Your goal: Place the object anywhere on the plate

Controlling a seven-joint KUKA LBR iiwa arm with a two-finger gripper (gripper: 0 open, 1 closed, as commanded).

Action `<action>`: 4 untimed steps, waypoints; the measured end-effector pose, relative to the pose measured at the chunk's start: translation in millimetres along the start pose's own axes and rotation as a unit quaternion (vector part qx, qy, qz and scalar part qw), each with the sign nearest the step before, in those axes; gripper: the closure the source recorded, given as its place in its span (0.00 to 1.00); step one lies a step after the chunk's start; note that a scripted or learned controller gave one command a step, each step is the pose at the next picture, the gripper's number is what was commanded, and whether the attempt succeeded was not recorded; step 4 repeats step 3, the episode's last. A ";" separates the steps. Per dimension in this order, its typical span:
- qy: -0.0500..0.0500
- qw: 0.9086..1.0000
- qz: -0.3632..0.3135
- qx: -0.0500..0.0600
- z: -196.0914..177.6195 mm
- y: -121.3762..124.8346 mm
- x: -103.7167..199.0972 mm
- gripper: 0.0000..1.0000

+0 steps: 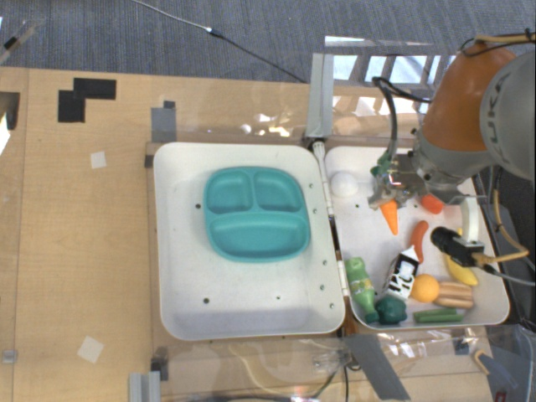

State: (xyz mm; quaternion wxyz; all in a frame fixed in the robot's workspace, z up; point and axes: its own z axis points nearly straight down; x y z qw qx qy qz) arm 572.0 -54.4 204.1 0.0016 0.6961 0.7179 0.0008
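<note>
I read the step in hand as the pick: my end effector (387,193) sits over the right bin (499,310), just above the thick end of a toy carrot (390,215), and the teal plate (255,213) lies well apart from it in the left bin (172,249). To do this well I would come straight down on the carrot's thick end, close across its narrow width, and lift clear of the divider between the bins before swinging toward the plate; any compartment will do for the drop. The white ball (343,182) just beside the carrot could get nudged, so I would keep the approach vertical. The arm's wrist hides the tip, so I cannot tell its state, and whether it touches the carrot or hangs just over it I cannot say. I do not count the carrot as held.
</note>
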 end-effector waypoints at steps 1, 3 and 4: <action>0.002 1.000 0.000 0.000 20.1 22.9 84.7 1.00; 0.001 0.999 0.034 0.000 19.5 54.3 136.2 0.00; 0.001 0.999 0.034 0.000 19.5 54.3 136.2 0.00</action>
